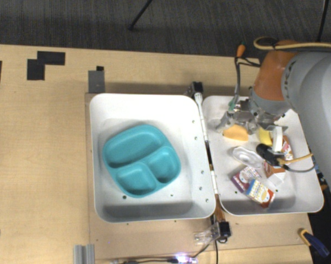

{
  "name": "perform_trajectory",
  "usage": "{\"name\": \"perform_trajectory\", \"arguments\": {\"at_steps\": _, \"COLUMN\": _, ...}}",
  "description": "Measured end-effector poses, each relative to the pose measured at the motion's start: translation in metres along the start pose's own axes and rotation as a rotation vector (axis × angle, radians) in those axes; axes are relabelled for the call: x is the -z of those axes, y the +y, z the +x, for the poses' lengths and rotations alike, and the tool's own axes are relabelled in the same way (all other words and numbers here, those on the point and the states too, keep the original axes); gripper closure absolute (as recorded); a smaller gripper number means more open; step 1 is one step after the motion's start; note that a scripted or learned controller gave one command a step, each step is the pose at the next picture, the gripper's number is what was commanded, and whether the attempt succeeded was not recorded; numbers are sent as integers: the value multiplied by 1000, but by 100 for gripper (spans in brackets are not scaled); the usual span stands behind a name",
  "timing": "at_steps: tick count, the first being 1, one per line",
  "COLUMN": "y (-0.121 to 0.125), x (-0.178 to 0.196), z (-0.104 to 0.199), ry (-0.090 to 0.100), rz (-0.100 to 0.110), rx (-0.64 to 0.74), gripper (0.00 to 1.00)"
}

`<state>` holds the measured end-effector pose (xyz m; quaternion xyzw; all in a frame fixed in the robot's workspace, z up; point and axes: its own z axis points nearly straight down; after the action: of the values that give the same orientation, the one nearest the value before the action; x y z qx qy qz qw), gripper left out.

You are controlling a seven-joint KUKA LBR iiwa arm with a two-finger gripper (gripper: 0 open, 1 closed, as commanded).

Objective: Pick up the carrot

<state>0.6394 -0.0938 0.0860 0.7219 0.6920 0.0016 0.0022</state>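
Pincer (239, 119) is seen lowered into the far half of the right bin (231, 199), under the grey arm (314, 92) and its orange band (270, 78); whether it is open or closed cannot be told, nor whether anything is gripped by it.

Nearest the camera, well in front of the pincer, a colourful printed packet (256, 187) is seen lying flat on the floor of that bin. Farther back, between the packet and the pincer, a crumpled clear wrapper (247, 157) is found. A red and white packet (286, 147) lies to the view's right of the wrapper, near the pincer's right side, and a small yellow piece (264, 137) is seen just in front of the pincer.

A yellow-orange wedge (235, 133) lies directly at the pincer's near edge, touching it or very nearly so. In colour it is the closest match to the carrot, though it cannot be told for certain that it is the carrot.

Well off to the view's left of the pincer, the left bin (110, 208) is seen side by side with the right one, and in it a teal plate (141, 159) with three compartments is set flat, turned at a slant.

Both bins are carried by the pale wooden table (44, 147), and beyond the pincer dark carpet (71, 10) is seen past the table's far edge
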Motion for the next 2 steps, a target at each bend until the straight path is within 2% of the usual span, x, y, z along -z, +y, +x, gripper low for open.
{"name": "perform_trajectory", "arguments": {"at_steps": 1, "y": 9, "x": 14, "z": -52, "ry": -2, "rz": -1, "rx": 228, "gripper": 0}}
{"name": "perform_trajectory", "arguments": {"at_steps": 2, "y": -8, "x": -1, "z": 10, "ry": 2, "rz": 1, "rx": -59, "gripper": 0}}
